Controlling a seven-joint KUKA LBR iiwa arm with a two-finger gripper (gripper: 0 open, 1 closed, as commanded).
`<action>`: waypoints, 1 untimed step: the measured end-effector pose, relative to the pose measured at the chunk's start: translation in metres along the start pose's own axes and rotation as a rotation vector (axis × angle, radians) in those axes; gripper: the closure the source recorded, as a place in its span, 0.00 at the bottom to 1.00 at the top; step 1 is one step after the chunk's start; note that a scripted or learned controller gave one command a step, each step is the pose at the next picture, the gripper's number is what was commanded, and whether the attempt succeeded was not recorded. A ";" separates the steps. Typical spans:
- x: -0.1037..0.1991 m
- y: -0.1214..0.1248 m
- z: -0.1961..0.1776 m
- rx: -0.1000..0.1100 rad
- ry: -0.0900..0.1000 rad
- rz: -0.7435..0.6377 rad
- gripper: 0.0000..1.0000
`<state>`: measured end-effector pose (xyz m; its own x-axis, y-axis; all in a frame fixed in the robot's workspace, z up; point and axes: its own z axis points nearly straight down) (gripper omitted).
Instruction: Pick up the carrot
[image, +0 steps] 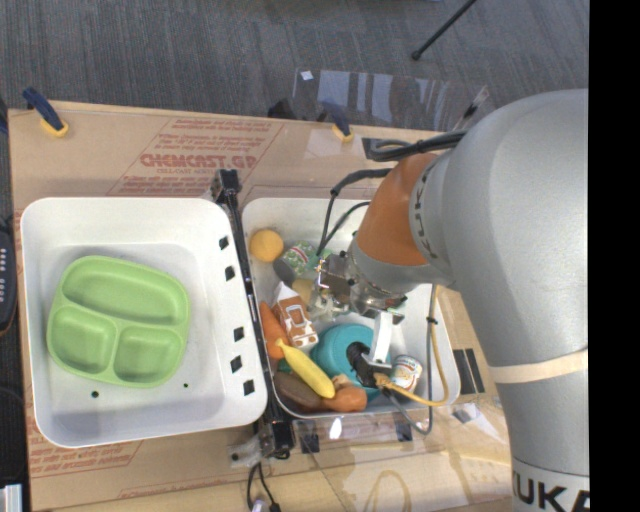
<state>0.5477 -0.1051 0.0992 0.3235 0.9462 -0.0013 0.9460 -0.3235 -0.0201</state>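
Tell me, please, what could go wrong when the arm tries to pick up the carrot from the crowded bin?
1. The long orange carrot lies against the left wall of the right white bin, so the end effector may hit that wall.
2. The yellow banana and the small white-and-brown toy crowd the carrot and may be grabbed or pushed instead.
3. The rounded orange item nearby might be taken by mistake.

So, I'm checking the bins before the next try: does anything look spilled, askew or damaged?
Nothing looks spilled or broken. The right white bin is just crowded: the long orange carrot lies along its left wall, a yellow banana close beside it. The green divided plate sits flat in the left white bin.
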 end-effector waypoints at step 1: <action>-0.068 0.041 0.007 -0.013 -0.001 -0.141 1.00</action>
<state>0.5646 -0.1824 0.0915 0.1875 0.9823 -0.0001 0.9822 -0.1875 -0.0073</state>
